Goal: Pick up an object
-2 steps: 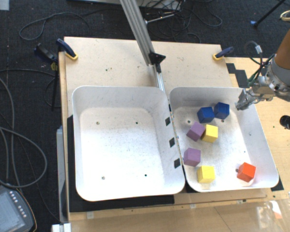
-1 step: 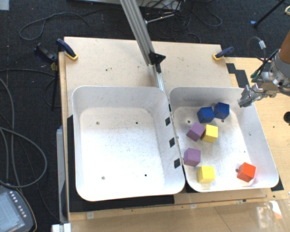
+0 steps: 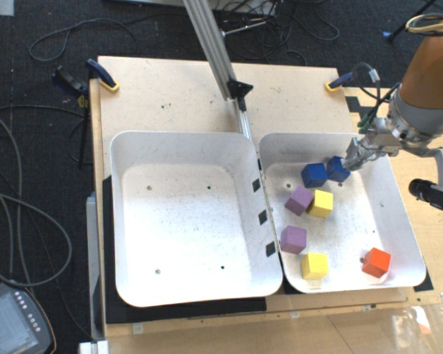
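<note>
Seven small blocks lie in the right bin [image 3: 399, 220]; the claw [image 3: 352, 161] hangs at a dark blue block [image 3: 337, 169] on the far side, whether gripping I cannot tell. Blocks look light, rigid, smooth-faced; pinch two opposite flat sides, away from its touching blue neighbour [image 3: 314, 174]

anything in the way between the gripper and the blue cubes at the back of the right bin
Nothing visible. The gripper is already right at the smaller blue cube, with the larger blue cube just beyond it to the left. The purple and yellow cubes lie nearer the front.
</note>
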You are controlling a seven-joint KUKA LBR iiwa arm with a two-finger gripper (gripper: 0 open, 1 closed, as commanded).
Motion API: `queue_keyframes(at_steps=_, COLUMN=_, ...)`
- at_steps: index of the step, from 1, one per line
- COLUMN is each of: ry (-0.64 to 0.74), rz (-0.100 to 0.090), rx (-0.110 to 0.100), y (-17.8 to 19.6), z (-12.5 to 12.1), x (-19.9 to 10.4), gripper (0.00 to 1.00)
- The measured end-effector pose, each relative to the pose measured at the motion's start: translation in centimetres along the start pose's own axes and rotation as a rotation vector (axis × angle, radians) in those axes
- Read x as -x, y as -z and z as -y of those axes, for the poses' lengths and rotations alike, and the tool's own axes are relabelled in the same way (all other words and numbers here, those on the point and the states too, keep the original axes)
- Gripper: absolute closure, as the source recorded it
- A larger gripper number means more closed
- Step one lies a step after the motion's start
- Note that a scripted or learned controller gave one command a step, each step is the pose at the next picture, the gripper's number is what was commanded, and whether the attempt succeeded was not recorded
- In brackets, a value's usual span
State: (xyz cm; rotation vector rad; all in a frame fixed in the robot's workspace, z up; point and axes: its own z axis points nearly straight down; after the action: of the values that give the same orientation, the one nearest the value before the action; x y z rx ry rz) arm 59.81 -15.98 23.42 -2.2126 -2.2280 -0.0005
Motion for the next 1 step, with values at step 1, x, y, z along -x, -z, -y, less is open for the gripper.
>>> queue_keyframes(at_steps=1, ry=0.002, rz=-0.001, rx=0.001, y=1.06, z=0.46, x=-5.33, gripper=1.0)
